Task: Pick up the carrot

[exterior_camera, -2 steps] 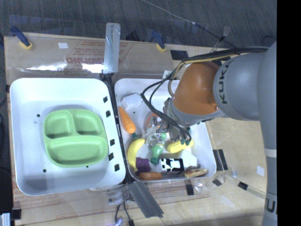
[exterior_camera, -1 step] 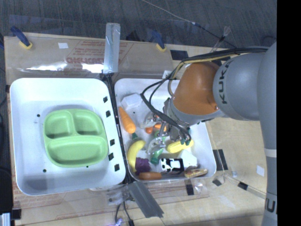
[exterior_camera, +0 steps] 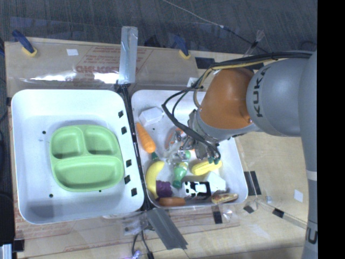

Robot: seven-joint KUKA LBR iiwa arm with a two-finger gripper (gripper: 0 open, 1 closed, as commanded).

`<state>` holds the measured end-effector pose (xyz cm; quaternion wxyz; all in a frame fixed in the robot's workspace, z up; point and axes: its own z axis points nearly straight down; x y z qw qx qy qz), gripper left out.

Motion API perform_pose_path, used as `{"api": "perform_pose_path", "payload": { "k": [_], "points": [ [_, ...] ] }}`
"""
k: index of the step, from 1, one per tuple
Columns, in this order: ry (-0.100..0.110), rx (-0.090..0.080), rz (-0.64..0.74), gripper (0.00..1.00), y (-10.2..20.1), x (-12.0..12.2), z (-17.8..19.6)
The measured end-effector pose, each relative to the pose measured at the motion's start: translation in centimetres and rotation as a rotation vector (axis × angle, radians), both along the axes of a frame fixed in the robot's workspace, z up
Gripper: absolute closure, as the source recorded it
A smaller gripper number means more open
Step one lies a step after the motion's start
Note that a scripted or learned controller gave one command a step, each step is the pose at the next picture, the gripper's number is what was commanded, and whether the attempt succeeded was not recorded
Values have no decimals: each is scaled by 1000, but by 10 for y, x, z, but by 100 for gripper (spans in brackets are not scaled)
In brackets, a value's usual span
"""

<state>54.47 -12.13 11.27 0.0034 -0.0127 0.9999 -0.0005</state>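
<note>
Arm: the grey body with its orange band is seen reaching in from 3 o'clock, bent over the right bin.
Left bin: a shallow white tub is set at 9 o'clock of the view, side by side with the other.
Right bin: a white tub is placed toward 4 o'clock of centre and is partly covered by the arm.
Green tray: a divided plate with three compartments is laid flat in the middle of the left bin.
Gripper: it is lowered into the middle of the right bin among the toys; whether its fingers are apart or together cannot be told, as they are lost in clutter and cables.
Carrot: an orange piece with a green tip is laid along the left wall of the right bin, at 9 o'clock of the gripper and apart from it, its tip pointed toward 5 o'clock.
Banana: a yellow piece is laid at 6 o'clock of the carrot, just beside its green tip.
Yellow toy: it is seen at 5 o'clock of the gripper, near it.
Purple toy: a small piece is set against the banana, near the bin's 6 o'clock wall.
</note>
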Motion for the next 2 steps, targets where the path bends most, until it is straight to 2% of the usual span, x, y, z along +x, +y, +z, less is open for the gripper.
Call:
{"api": "perform_pose_path", "payload": {
  "k": [1,2],
  "points": [
    [9,3,-196,100,32,-27,-21],
    [2,5,-489,100,116,-31,81]
  ]
}}
